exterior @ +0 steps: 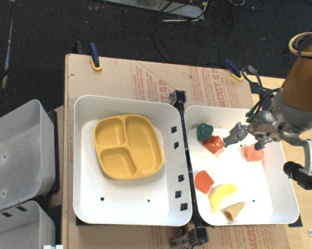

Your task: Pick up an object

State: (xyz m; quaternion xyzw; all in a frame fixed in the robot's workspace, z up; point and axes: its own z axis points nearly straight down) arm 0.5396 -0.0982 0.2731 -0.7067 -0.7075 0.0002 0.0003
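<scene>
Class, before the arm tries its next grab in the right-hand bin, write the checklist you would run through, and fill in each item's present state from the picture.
1. Gripper over the right bin: ok.
2. Fingers spread: ok; one reaches toward the red block, one sits by the pink piece.
3. Nothing between the fingers: ok.
4. A target centred under the gripper: not ok.
5. Banana and cone lying free: ok.
6. Height above the bin floor: cannot tell.

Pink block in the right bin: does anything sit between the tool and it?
Nothing visible does. The tool hangs over the right bin, and the pink block lies just below one finger with bare bin floor around it. The red block and green piece sit off to the tool's other side.
</scene>
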